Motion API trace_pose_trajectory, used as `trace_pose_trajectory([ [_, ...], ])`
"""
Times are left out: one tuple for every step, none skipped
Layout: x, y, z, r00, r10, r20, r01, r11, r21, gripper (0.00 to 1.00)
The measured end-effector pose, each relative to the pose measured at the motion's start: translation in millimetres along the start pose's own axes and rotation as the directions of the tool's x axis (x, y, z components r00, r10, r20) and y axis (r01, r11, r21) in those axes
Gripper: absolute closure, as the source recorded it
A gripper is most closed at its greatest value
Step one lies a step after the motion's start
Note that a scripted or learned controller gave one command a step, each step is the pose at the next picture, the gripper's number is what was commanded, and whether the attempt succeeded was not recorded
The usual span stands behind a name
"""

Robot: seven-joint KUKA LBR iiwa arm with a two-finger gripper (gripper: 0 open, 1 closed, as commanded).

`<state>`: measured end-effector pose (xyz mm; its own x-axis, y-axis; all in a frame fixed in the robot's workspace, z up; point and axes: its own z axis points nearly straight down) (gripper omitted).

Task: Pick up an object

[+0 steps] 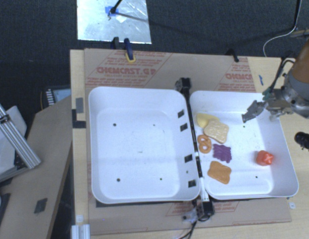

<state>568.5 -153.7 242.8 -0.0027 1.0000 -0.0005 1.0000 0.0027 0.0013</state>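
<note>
Our end effector (250,111) hangs over the back of the right bin (284,148), apart from every item; we cannot tell whether it is released or clenched, and we see nothing carried in it. Nearest below it lie the cracker (217,131) and a yellow piece (204,119), which touch each other, then the pretzel (204,144), a purple piece (223,153) and the toast (219,172), crowded along the divider. The red piece (264,158) sits alone, well apart from the rest. We judge it the best target: clear room on both sides. We should centre above it, descend straight, and close only once it lies squarely between the tips. The left bin (139,183) sits beside, on the desk (75,83).
</note>
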Motion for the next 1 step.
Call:
trace_pose_trajectory([
  [136.9, 32.2, 22.6, 1.0, -0.014, -0.004, 0.014, 1.0, -0.002, 0.0],
])
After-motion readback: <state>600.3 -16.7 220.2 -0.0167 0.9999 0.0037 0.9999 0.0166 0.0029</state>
